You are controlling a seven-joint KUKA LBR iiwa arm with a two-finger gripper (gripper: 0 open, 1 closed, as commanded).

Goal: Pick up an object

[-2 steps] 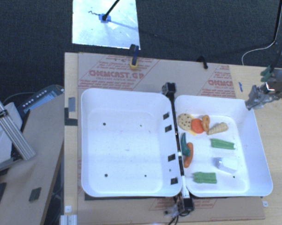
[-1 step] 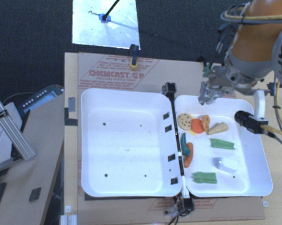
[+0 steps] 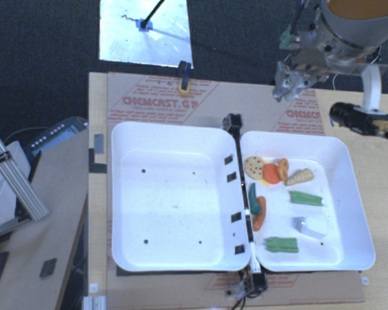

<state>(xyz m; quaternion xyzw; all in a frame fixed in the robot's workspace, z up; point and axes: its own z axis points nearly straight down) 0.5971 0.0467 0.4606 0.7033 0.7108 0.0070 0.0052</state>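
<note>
Hovering beyond the right bin [image 3: 355, 188], gripper [image 3: 287, 91] state unclear, nothing held, likely staging above the cookie [image 3: 254, 166].

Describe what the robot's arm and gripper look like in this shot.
The arm is a thick, rounded grey body with an orange band at the picture's top edge. Below it sits a grey metal wrist block with thin cables and a small green part on its left side. The gripper is a small silvery grey metal assembly.
</note>
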